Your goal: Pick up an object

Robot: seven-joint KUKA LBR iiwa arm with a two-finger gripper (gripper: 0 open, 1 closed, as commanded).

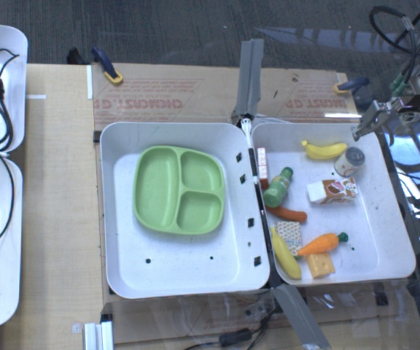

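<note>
The right bin [385, 254] holds several small items. A yellow banana [324, 149] lies at the back, with a small grey can [350, 160] and a white and red carton [332, 191] beside it. A green bottle [277, 188] and a red sausage [290, 214] lie near the left wall. Toward the front are a second banana [285, 255], a carrot [319, 243] and a yellow cheese wedge [321, 266]. My gripper [370, 121] hangs over the bin's back right corner, above and right of the can, apart from every item.
The left bin [122, 261] bears a green divided plate [179, 189]. A checkered waffle piece [289, 231] lies between the sausage and the second banana. Cables and metal framing crowd the right edge. Blue clamps [106, 65] sit on the cardboard behind the bins.
</note>
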